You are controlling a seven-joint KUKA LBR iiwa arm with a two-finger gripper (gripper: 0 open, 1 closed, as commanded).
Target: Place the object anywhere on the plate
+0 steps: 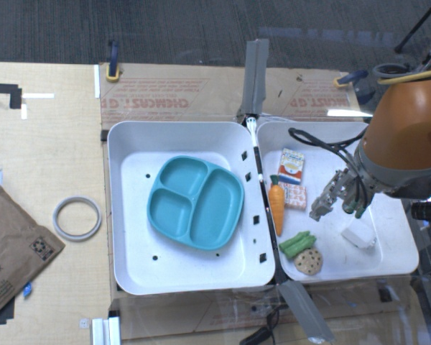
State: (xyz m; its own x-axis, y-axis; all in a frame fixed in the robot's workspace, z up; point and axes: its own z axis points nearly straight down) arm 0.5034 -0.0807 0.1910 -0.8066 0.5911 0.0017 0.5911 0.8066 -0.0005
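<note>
1. Carrot [276, 205] lay in the right bin [395, 261], against its left wall, long axis running near to far in the camera view, green top at the far end and tip toward the near edge.
2. The teal divided plate [195, 202] sat in the left bin [129, 214], well apart from the carrot.
3. The gripper [335, 200] hung over the right bin, to the right of the carrot; whether its claw was apart or together could not be told.
4. A small carton [292, 167], green beans [297, 244] and a cookie [308, 261] lay near the carrot.
</note>
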